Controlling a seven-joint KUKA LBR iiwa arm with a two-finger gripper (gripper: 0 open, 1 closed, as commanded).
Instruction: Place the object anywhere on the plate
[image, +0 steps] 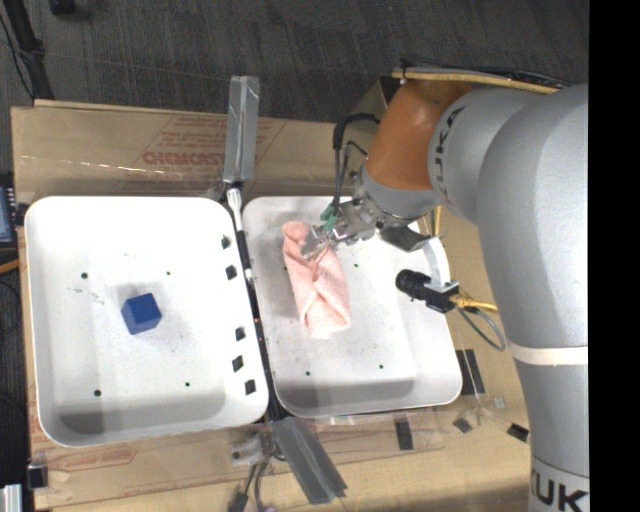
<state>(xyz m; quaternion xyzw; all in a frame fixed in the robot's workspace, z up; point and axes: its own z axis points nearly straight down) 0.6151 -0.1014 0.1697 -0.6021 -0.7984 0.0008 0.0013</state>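
A pink cloth (318, 285) lies crumpled in the right white bin (400, 370), stretched from the bin's upper middle down toward its centre. My gripper (325, 240) reaches in from the right and sits low at the cloth's upper end. Its fingertips are pinched into the folds, which bunch up and converge there. The rest of the cloth rests on the bin floor. A small blue cube (141, 312) sits in the left white bin (60, 390), far from the gripper.
The large grey arm with its orange band (405, 140) covers the right side of the view and overhangs the right bin's far corner. A black cable fitting (420, 287) hangs over the bin's right edge. A raised divider (245, 300) separates the bins.
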